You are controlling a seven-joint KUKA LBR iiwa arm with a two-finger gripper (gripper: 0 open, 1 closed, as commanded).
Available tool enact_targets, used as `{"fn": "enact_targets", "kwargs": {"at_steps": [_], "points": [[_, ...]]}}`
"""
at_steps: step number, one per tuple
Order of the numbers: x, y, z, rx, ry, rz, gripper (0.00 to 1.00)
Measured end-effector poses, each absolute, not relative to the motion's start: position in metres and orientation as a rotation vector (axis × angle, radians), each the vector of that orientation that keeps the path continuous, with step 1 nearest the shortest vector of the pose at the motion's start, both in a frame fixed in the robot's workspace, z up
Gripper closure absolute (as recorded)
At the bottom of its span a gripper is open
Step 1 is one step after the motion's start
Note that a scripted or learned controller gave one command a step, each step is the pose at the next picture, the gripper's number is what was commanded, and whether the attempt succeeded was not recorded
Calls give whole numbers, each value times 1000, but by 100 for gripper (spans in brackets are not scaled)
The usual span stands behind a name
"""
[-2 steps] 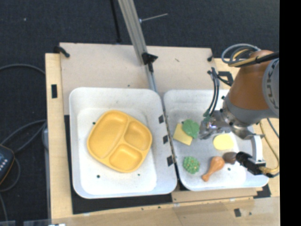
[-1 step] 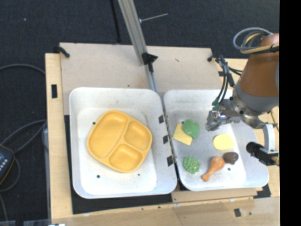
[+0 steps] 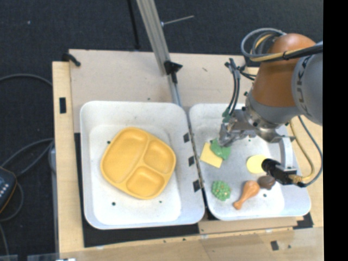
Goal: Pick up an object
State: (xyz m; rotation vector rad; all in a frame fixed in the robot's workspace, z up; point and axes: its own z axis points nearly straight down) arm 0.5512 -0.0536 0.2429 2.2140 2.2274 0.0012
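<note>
Arm came in from the right of the frame, orange-banded wrist over the right bin [image 3: 304, 203], gripper [image 3: 225, 140] down low at the bin's upper-left area. Could not tell from this slant whether the claw was spread or closed; the tip sat right at a small green piece [image 3: 220, 149], which overlapped the top edge of a yellow wedge-shaped block [image 3: 211, 157]. Touching or just above: not clear. Nothing was visibly held clear of the bin floor, so the pick counted as not done. Other candidates in the same bin: a bumpy green ball [image 3: 221, 190] lower centre-right of the frame, a toy drumstick [image 3: 247, 193] just to its right, and a yellow round piece [image 3: 255, 163] partly behind a black fitting on the arm. Left bin [image 3: 89, 116] held only a yellow divided tray [image 3: 138, 161], well apart from the arm. Judged step: closing on the green piece. To do it well, centre the claw over the green piece alone, not straddling the wedge edge, or both may drag or the wedge may tip it out. Go down until the tips bracket it, close fully, then lift straight up and check it rises with the claw. The piece looked small and light, likely to slip.
</note>
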Motion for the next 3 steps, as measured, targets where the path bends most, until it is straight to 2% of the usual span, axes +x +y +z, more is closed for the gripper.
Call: {"fn": "enact_targets", "kwargs": {"at_steps": [1, 3], "points": [[574, -13, 250, 2213, 2229, 4, 100], [606, 71, 238, 2214, 2227, 1, 100]]}}
